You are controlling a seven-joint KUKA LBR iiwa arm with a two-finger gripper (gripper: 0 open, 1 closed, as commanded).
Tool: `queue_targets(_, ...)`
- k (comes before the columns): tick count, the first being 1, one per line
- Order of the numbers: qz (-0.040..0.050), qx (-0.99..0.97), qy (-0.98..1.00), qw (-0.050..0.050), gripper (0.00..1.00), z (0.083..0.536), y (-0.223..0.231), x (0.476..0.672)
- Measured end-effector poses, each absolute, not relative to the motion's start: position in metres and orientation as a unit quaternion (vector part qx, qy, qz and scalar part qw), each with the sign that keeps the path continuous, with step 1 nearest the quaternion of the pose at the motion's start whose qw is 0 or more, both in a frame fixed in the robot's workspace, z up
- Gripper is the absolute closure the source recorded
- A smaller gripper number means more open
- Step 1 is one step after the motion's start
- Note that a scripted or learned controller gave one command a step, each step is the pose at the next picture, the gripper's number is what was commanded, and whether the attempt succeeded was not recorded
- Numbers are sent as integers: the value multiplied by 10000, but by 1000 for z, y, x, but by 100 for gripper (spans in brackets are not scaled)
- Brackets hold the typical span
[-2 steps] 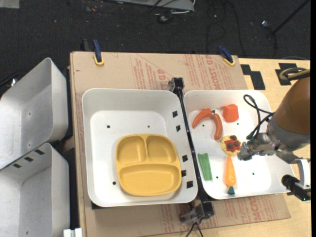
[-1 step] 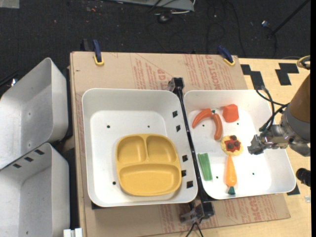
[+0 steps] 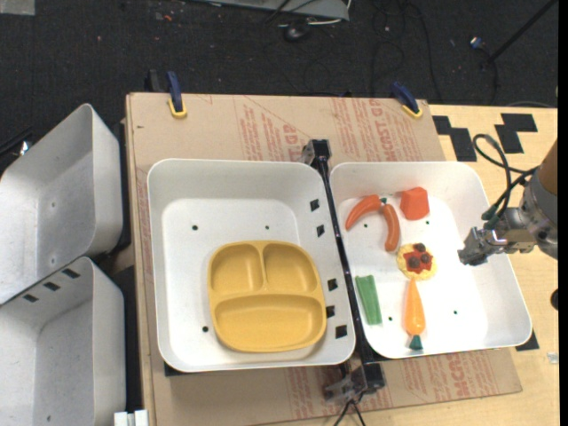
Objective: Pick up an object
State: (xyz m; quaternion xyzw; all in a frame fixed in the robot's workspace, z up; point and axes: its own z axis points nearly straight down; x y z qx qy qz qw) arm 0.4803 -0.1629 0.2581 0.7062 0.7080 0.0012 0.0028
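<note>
Since the task names no particular object, nearest candidate is taken as target; judgement only.

hand [image 3: 472, 248]: over the right bin [image 3: 497, 322], at its right side, arm entering from the right of the view; nothing visible between the fingers; whether they are apart or together I cannot tell, too small and dark.

target: yellow round toy [image 3: 416, 262] with dark and red bits on top; lies to the view's left of the hand, near it, roughly level with it; no clear long axis, so approach angle is free.

carrot [image 3: 414, 310]: just below the yellow toy in the view, touching or nearly so, cannot tell which; long axis runs up-down in the view, green tip toward the near rim, blunt end toward the yellow toy; left of and below the hand.

sausage [image 3: 390, 226]: just above-left of the yellow toy; long axis near up-down in the view, slight tilt.

chilli [image 3: 361, 210]: curved, beside the sausage's upper end; axis slants from lower left to upper right.

orange block [image 3: 414, 203]: toward the far rim; stubby, no useful axis.

green bar [image 3: 367, 298]: by the divider between bins, furthest from the hand; long axis up-down in the view.

left bin [image 3: 177, 238]: holds a yellow divided tray [image 3: 265, 295]; well apart from the hand; across the divider.

bench [image 3: 231, 131]: cardboard-topped, carries both bins.

next move, my read: shift left in the view, then descend; the toys crowd the yellow one, so the risk is nudging the carrot or sausage.
</note>
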Motion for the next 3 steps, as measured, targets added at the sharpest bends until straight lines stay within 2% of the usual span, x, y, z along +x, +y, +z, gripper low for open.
queue_targets(2, 3, 7042, 7100, -6, 100, 232, -59, 515)
queue_targets(3, 5, 7042, 7100, -8, 100, 230, 2, 519)
